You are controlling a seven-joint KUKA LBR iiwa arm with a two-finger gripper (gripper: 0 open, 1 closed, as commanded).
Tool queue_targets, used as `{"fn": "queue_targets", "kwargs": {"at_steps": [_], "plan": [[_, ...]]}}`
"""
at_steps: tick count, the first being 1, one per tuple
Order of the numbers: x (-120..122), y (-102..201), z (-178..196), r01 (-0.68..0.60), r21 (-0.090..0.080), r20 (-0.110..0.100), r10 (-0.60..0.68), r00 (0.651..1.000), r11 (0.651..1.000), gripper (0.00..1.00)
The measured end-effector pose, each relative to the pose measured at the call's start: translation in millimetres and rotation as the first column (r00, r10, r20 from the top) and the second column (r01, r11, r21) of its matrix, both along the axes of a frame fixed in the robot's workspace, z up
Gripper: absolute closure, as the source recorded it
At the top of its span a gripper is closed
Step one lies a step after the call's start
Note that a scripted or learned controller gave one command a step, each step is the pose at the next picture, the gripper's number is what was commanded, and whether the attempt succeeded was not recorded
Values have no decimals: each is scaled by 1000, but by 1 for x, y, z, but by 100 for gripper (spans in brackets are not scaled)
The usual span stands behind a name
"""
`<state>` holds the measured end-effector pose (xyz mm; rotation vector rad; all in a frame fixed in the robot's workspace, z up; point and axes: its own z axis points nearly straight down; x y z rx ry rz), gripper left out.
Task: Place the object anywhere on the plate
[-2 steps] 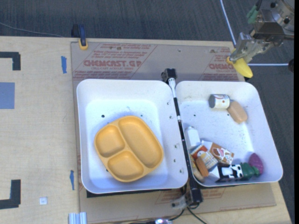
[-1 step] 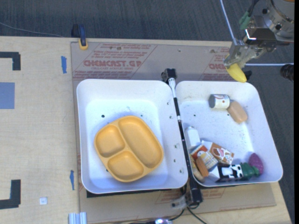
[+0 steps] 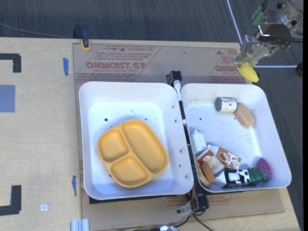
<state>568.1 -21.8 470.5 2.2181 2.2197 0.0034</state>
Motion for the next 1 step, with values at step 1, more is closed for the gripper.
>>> {"fn": "queue_targets", "kwargs": {"at_steps": [1], "plan": [[-4, 2, -9, 0, 1, -6, 0, 1000, 1000, 100]]}}
